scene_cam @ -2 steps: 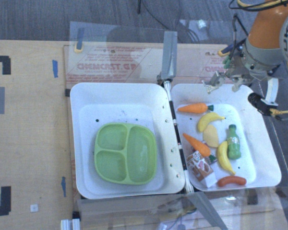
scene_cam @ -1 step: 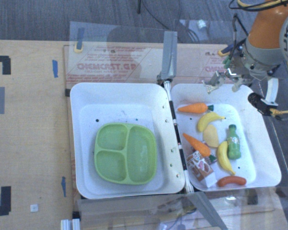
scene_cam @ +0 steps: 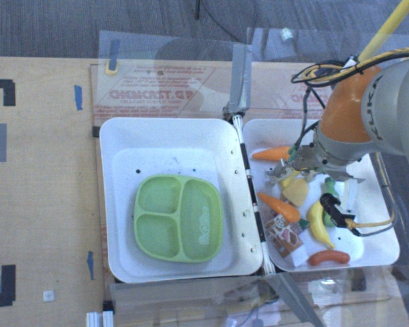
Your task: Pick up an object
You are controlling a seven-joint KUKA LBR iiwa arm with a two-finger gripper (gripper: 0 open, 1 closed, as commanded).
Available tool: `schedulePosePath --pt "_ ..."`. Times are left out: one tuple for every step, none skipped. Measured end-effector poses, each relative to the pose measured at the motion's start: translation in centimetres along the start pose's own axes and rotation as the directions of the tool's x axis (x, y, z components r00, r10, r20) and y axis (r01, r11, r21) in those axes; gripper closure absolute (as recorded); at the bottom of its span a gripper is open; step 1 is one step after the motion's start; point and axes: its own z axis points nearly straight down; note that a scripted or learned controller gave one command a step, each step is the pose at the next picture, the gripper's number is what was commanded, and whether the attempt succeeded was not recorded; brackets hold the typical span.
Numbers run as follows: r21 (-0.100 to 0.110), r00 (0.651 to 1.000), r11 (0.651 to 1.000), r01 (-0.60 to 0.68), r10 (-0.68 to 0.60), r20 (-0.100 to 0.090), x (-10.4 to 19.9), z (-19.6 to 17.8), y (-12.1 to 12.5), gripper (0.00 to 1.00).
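**Pincer low over the right bin, target not yet secured**

From my seat, the arm (scene_cam: 368,107) comes in from the right of the frame and its pincer (scene_cam: 294,169) sits low in the upper middle of the right bin (scene_cam: 382,244). I cannot tell whether the pincer is spread or clenched; the wrist body covers most of it, and nothing visibly sits between its tips, so I will not count anything as grasped.

The candidates all lie in that right bin. An orange carrot (scene_cam: 270,153) lies near the bin's upper left corner, just beside the pincer. A pale yellow piece (scene_cam: 295,191) sits directly below the pincer, close enough that I cannot say whether they touch. A second carrot (scene_cam: 279,207) lies aslant below that, with a small printed box (scene_cam: 285,235) beneath it. A banana (scene_cam: 318,223) curves toward the lower right, and a red sausage (scene_cam: 329,257) rests near the bin's bottom edge. The left bin (scene_cam: 116,142) carries only a green divided plate (scene_cam: 179,218).

I judge the pale yellow piece the likeliest target. These look like toy foods: probably light, stiff, smooth plastic, so slippery rather than fragile. I would close across its narrower width at the middle, since a rounded shape squeezed near an end could squirt out sideways. The neighbouring carrot crowds one side, so a finger could land on it.
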Motion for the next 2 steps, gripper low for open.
schedulePosePath --pt "-0.005 1.000 1.000 -0.005 0.005 0.004 -0.3 -1.1 0.1 1.00" --pt "0.005 0.999 0.999 -0.051 0.051 -0.002 -2.8 -2.2 -3.9 1.00"
